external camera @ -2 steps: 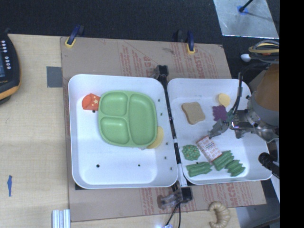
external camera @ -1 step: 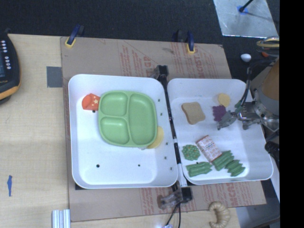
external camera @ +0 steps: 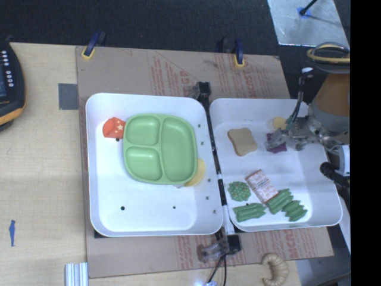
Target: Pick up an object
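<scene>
We see the green plate (external camera: 161, 149) covering part of a red piece (external camera: 113, 127) at its nine o'clock and most of a yellow piece (external camera: 198, 173) at its four o'clock. The arm (external camera: 331, 97) is cut off at three o'clock of the frame, and its gripper (external camera: 284, 137) is too blurred for us to read. The purple thing (external camera: 275, 143) beside it is unclear to us. The black device (external camera: 9, 82) at nine o'clock is cut by the edge.
</scene>
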Available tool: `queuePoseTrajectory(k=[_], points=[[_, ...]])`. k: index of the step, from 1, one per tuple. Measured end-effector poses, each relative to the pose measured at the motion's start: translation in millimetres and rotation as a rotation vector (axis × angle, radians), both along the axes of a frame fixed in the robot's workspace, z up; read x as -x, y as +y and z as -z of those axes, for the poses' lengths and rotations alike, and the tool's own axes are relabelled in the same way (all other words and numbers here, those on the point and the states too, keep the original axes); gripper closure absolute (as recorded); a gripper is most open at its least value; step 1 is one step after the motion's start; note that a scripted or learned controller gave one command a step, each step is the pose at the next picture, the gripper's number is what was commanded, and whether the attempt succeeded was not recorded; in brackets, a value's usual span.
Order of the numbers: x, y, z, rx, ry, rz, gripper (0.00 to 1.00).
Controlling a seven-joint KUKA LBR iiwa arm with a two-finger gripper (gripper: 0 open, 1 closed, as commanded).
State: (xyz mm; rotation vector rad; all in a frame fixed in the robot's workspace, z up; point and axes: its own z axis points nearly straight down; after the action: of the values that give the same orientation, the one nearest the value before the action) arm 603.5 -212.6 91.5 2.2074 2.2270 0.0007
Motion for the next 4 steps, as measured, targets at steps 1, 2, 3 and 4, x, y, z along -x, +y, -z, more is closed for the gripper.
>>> queuePoseTrajectory(k=[1,2,3,4], points=[[-18,6,-1,-0.003,0.004,0.002,0.0],[-18,4,-13,-0.002,0.003,0.001,1.0],[-17,4,-13,-0.001,0.003,0.001,0.0],[1,18,0,-0.004,0.012,0.005,0.0]])
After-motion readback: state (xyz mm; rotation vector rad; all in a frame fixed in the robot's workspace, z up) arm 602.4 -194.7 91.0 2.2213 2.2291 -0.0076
